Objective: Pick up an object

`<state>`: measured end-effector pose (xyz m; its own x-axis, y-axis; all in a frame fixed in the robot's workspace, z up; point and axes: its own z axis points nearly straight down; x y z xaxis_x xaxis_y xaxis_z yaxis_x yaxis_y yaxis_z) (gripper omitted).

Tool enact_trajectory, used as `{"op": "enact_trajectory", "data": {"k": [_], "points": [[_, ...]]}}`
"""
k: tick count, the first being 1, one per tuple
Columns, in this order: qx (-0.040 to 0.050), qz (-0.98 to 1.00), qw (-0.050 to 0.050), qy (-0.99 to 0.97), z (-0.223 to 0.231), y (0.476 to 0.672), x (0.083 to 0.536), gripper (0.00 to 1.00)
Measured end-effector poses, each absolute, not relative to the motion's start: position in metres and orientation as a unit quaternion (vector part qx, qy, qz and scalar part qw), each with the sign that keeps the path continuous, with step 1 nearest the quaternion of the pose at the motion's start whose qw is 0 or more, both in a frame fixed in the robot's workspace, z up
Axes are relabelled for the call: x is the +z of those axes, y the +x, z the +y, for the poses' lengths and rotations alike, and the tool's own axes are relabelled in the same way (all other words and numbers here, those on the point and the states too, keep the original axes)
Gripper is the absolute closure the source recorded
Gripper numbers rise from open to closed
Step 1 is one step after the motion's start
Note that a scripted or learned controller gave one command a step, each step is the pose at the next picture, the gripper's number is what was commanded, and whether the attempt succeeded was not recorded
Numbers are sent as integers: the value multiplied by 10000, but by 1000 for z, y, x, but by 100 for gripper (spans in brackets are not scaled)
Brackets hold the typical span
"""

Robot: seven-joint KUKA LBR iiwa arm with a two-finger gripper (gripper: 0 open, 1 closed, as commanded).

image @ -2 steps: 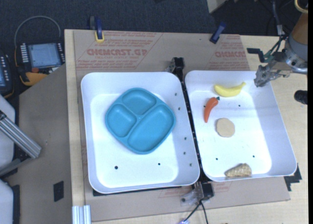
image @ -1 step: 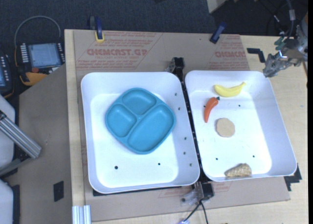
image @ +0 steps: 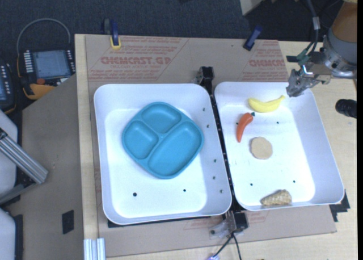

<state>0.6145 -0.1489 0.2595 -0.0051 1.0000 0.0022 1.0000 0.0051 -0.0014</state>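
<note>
In the right bin (image: 323, 139) lie a yellow banana (image: 265, 104), a red-orange pepper (image: 243, 126), a round tan cookie (image: 261, 148) and a brown bread piece (image: 276, 198). My gripper (image: 297, 86) hangs over the bin's far right corner, just right of the banana's tip and apart from it. Nothing shows between its fingers.
The left bin (image: 113, 185) holds a blue divided plate (image: 163, 139). Black clamps (image: 205, 75) join the bins at the middle. A cardboard sheet (image: 142, 54) lies under both bins, and a small screen device (image: 50, 63) sits off the bench at left.
</note>
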Motion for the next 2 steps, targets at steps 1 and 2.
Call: {"op": "enact_trajectory", "data": {"k": [1,2], "points": [[1,-7088,15,-7054,-96,594,264,100],[5,-7083,14,-7059,-45,575,266,100]]}}
